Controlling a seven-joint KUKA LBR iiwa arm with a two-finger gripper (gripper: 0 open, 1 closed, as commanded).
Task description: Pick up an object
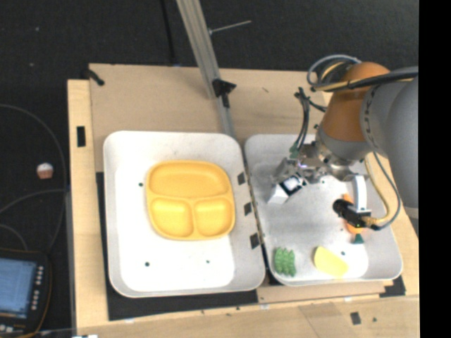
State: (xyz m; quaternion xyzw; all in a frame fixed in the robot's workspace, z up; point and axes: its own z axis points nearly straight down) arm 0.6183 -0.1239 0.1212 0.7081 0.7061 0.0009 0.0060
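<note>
My gripper (285,187) is low over the upper left part of the right bin (310,224), near the wall between the two bins. A green knobbly object (284,260) lies at that bin's front left. To its right, by the front rim, lies a yellow rounded object (330,261). A small dark green piece (358,239) sits further right. All three lie well in front of the gripper and apart from it.
The left bin (127,210) holds a yellow divided tray (189,198) with three compartments. A slanted metal pole (204,55) rises behind the bins. The arm's orange band (349,111) hangs over the right bin's back edge.
</note>
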